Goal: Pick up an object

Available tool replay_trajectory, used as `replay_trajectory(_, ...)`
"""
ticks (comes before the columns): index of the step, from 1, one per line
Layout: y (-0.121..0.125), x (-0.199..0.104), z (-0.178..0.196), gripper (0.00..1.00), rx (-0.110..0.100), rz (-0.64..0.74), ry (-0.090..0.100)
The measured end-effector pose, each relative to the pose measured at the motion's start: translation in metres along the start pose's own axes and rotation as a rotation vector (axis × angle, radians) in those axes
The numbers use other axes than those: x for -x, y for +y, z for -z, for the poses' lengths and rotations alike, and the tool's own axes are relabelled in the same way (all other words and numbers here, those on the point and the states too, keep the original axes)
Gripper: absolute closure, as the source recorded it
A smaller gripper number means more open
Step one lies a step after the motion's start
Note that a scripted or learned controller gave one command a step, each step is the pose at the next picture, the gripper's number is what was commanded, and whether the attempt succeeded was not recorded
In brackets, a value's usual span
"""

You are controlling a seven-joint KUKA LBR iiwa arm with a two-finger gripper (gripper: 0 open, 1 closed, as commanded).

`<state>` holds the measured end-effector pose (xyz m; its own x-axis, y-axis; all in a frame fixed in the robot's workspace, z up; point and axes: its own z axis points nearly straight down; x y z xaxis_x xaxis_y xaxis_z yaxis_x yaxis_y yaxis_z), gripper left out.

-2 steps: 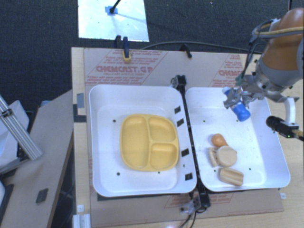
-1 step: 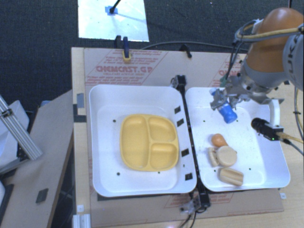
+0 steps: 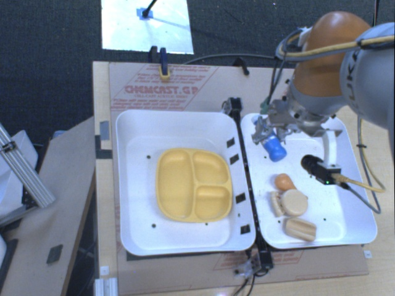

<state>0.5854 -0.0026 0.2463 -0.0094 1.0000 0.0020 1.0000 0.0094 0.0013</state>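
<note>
My gripper hangs over the upper left part of the right bin, below the grey wrist and orange band. A blue cylinder lies tilted directly under the gripper's tip and touches or nearly touches it; the view does not settle whether it is gripped. Lower in the same bin lie a small orange ball, a round beige disc and a tan bread-like piece.
A yellow divided plate lies in the left bin. A black unit with a cable hangs from the arm over the right bin. A black divider runs between the bins.
</note>
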Motion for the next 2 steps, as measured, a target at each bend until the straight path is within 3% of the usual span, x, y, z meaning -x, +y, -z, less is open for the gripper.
replay_trajectory(1, -0.001, -0.054, -0.004, 1.0, 0.0, 0.001, 0.001)
replay_trajectory(2, -0.025, -0.103, -0.007, 1.0, -0.002, 0.0, 0.0)
